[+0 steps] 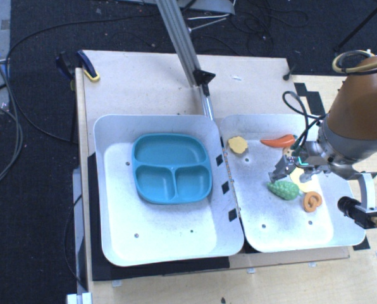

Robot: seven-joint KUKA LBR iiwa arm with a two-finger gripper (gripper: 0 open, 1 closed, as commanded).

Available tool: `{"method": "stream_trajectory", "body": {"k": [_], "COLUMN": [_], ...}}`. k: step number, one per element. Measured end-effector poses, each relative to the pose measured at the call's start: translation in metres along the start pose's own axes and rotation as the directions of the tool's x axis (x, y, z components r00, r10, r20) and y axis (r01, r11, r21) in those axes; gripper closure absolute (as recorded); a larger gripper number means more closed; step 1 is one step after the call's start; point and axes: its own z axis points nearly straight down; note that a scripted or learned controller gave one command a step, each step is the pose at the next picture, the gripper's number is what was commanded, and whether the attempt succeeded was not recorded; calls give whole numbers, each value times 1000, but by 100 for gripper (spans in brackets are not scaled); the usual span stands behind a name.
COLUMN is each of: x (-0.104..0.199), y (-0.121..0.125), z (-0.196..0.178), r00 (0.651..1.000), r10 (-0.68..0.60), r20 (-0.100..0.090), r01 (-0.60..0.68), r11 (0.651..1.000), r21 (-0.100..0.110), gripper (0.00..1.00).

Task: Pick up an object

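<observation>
Right bin point(264, 230): loose toy foods scattered as pick stock: green leafy piece point(283, 189), orange ring point(312, 201), carrot point(278, 141), yellow piece point(238, 145). Left bin point(112, 233): blue divided tray point(173, 168). Arm reaches from the right, wrist bent down, gripper point(288, 169) just above the green piece; grip state cannot be told.

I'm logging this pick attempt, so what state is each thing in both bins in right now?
Blue three-compartment plastic tray: flat in the left white bin, nothing in it.
Small yellow toy piece: loose in the right white bin, near its left wall.
Orange-red toy pepper: lying free.
Green leafy toy: lying just below the gripper.
Orange toy ring: flat, free.
Gripper: low over the green toy.
</observation>
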Motion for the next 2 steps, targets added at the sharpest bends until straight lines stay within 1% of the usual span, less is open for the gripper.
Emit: {"method": "stream_trajectory", "body": {"k": [1, 2], "x": [0, 6], "y": [1, -8], "z": [-1, 49], "r00": [1000, 1000], "r10": [0, 2], "r20": [1, 0], "r01": [0, -2], "r11": [1000, 1000], "r21": [-3, 2], "gripper": [0, 0]}}
